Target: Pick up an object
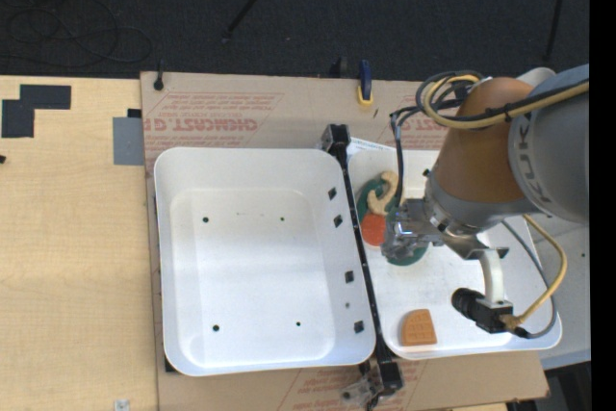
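Note:
My gripper (pixel 399 241) hangs low in the right bin (pixel 481 342), under the grey arm with its orange band. It sits directly over a small cluster of objects near the bin's left wall: a green ring-like piece (pixel 370 197), a red-orange object (pixel 372 229) and a tan piece (pixel 387 183). A dark green shape (pixel 414 254) shows just below the gripper body. An orange-brown block (pixel 418 327) lies apart, near the bin's front edge. The arm hides the fingertips.
The left bin (pixel 183 207) lies beside the right one, with a black divider clamp (pixel 348 236) between them. A black cable end (pixel 479 308) and yellow cabling trail from the arm over the right bin's front corner.

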Action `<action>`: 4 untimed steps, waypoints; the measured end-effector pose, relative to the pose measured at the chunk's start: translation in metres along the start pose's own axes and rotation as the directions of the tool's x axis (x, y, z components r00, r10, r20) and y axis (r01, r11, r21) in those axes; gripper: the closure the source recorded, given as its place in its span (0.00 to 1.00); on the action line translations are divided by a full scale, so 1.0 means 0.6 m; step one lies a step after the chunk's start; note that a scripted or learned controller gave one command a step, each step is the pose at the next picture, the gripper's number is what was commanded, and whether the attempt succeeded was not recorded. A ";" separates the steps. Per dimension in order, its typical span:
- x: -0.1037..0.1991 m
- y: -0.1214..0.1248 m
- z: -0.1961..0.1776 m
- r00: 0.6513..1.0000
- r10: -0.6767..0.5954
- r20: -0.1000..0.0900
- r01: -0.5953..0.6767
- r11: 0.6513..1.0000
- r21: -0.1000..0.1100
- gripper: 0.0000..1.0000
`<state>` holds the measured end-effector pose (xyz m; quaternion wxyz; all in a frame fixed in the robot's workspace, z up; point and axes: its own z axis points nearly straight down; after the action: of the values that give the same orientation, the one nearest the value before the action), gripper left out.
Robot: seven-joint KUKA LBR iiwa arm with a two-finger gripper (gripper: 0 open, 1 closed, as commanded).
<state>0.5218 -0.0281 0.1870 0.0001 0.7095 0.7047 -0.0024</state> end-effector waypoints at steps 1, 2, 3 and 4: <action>0.039 -0.003 0.000 1.000 -0.007 -0.004 0.007 1.000 0.002 1.00; 0.171 0.125 -0.001 1.000 -0.014 -0.006 0.014 1.000 -0.005 1.00; 0.406 0.132 0.066 1.000 -0.020 -0.008 0.020 1.000 0.001 1.00; 0.457 0.142 -0.150 1.000 -0.011 -0.009 0.011 1.000 -0.013 1.00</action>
<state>0.6094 0.2458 0.2757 0.0016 0.7054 0.7088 0.0054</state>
